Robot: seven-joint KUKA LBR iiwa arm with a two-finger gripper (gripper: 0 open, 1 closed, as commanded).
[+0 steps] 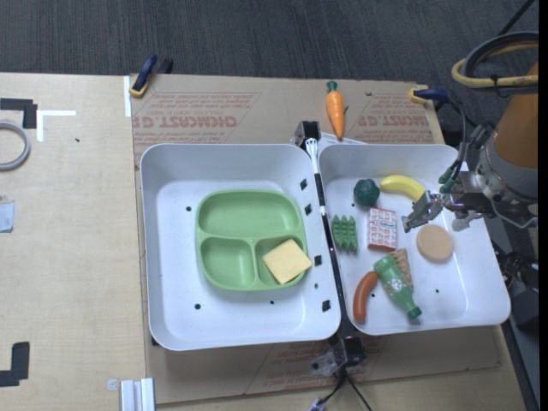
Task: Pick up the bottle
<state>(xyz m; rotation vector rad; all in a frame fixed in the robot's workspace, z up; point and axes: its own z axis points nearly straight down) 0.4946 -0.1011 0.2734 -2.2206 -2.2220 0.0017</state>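
Observation:
The green bottle [398, 284] lies on its side in the right bin [469, 302], near the front, with its cap pointing to the front right. A red sausage [364, 295] lies just left of it. My gripper [443, 216] hangs over the right side of the same bin, behind the bottle and apart from it. Its fingers stand open with nothing between them, just above a round tan biscuit [435, 244].
The right bin also holds a banana [402, 185], a dark green ball [366, 192], a red and white packet [383, 228] and a green ridged piece [344, 232]. The left bin [167, 229] holds a green divided plate [244, 217] with a yellow slice [287, 261]. A carrot [334, 108] lies behind the bins.

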